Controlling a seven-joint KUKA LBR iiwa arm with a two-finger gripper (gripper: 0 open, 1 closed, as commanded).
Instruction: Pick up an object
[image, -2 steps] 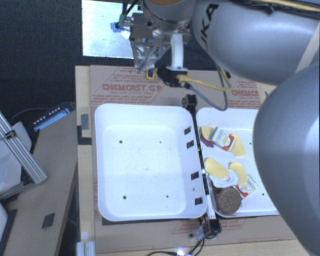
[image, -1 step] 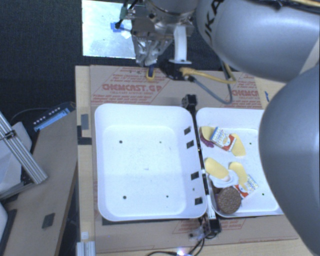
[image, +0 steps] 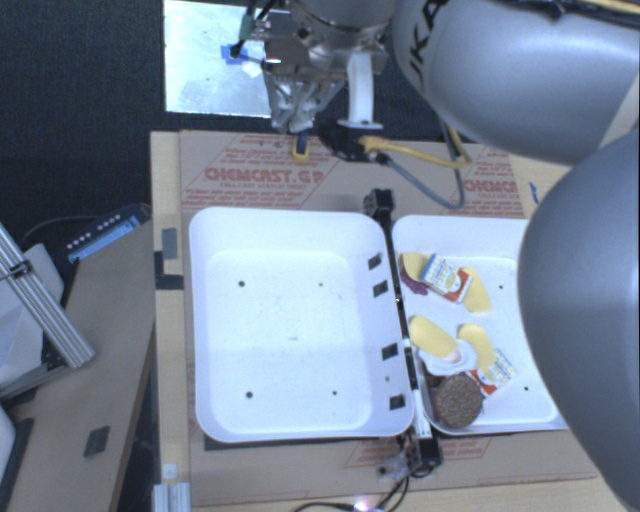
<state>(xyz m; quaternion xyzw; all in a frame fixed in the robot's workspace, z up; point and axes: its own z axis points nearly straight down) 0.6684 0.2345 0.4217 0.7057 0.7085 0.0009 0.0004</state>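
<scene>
The right bin (image: 530, 415) holds several play-food pieces: a small carton with blue and orange print (image: 441, 274), yellow pieces (image: 478, 293) (image: 428, 333) (image: 478, 345), a white round piece (image: 452, 353) and a brown round disc (image: 458, 400). My gripper (image: 297, 122) hangs high at the back, over the cardboard beyond the left bin's (image: 290, 330) far edge. It is far from all of these pieces. A small yellow bit (image: 300, 151) shows just under the gripper's tip; whether it is held I cannot tell.
A black divider with clips (image: 392, 300) runs between the two bins. The big grey arm covers the right side and the right bin's far corner. A metal rail (image: 45, 310) and a blue-and-black device (image: 105, 230) lie off the bench to the left.
</scene>
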